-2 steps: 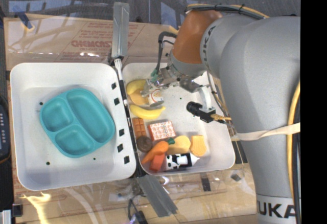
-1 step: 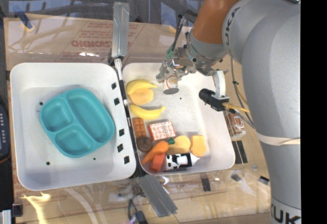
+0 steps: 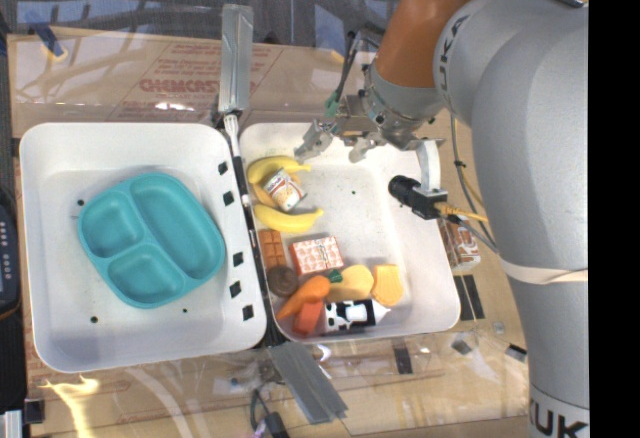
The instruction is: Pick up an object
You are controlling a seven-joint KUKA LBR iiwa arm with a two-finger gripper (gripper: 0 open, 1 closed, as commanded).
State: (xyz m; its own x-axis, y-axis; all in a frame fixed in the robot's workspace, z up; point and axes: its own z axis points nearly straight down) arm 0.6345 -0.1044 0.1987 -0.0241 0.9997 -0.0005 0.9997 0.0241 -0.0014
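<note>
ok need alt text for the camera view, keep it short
A grey arm's gripper hovers over the top of the right bin, near two bananas and a small can; more toy food crowds that bin's lower left. The left bin holds a teal divided plate.

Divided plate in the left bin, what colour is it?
Teal divided plate, clearest in the camera view.

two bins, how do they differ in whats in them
The left bin bears one thing, a teal tray lying flat. The right bin bears many small things, among them a banana, a carrot and a can, with the gripper above it. Both are shallow and white.
</note>
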